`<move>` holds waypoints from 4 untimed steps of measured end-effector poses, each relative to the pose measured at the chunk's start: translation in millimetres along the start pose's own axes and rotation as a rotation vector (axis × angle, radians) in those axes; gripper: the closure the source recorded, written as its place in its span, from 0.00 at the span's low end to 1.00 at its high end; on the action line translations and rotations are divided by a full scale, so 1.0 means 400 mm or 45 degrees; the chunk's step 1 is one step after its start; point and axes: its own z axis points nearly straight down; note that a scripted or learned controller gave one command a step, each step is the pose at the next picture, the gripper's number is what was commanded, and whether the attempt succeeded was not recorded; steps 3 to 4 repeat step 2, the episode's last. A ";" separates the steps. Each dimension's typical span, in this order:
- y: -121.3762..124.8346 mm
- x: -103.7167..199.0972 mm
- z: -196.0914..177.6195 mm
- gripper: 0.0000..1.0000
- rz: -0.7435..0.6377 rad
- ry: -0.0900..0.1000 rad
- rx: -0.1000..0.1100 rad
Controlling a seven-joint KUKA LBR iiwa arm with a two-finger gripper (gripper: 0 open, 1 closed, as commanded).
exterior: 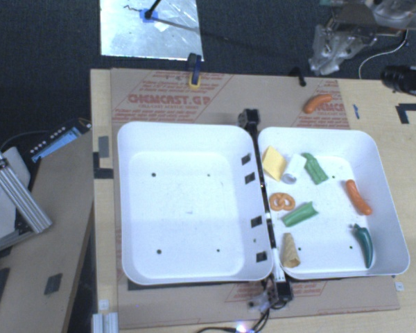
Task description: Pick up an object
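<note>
The gripper (331, 55) is seen at the upper right, raised well above the bench and beyond the far edge of the bins; its fingers are blurred against the dark floor, so how far they stand apart cannot be told, and nothing can be made out between them or touching them.

Going from left to right, the left bin (135, 255) is met first. In the right bin (385, 186) the objects are gathered. A tan cone (290, 250) lies near the front left corner, and a pretzel (281, 202) is placed beyond it. A yellow wedge (274, 163) rests toward the far left of that bin, with a small white piece (290, 179) just beside it. A green pod (299, 214) is set near the middle, tilted, and a second green piece (315, 168) lies farther back. An orange sausage (358, 196) is found toward the right wall, and a dark green pepper (363, 245) lies nearer the front right corner. Another orange sausage (317, 103) rests outside the bins on the cardboard sheet (215, 92).

On that sheet, red lettering is printed behind the left bin; it appears to read "CHEMCAST GP". Similar red printing behind the right bin is too faint to be read.
</note>
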 end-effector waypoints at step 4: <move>-0.081 0.112 0.129 1.00 -0.013 0.002 0.010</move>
